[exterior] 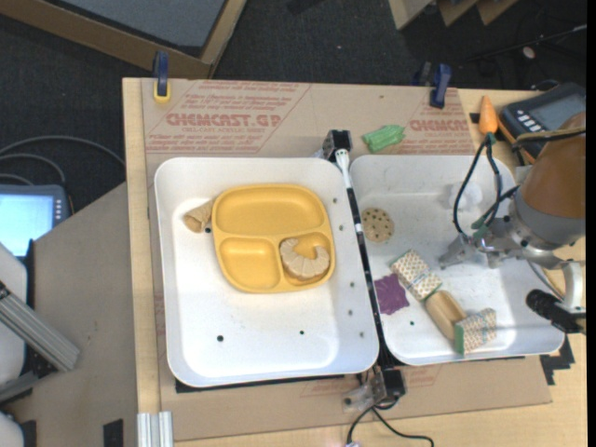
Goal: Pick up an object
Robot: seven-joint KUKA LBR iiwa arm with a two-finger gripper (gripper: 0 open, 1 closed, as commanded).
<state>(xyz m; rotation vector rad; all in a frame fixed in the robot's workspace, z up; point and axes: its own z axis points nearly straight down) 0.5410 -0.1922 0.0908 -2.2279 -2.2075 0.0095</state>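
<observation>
My claw (pixel 463 250) hangs low in the right bin (pixel 419 180), can't tell its grip. Just beside it: patterned block (pixel 415 275), wood roll (pixel 446 314), purple scrap (pixel 390 294), cookie (pixel 376 223). Left bin (pixel 251 352) w/ yellow tray (pixel 270 236).

Two white bins (pixel 186 250) sit side by side. One yellow divided plate (pixel 270 236), holding one pale ring-shaped piece (pixel 305 257). One tan scrap (pixel 197 217) beside it. One dotted cookie (pixel 376 223), one purple patch (pixel 389 294), two patterned blocks (pixel 414 273), one wooden peg (pixel 444 310).

Robot lab: clamped bench board (pixel 233 110), cables (pixel 475 189), monitor (pixel 28 217).
</observation>
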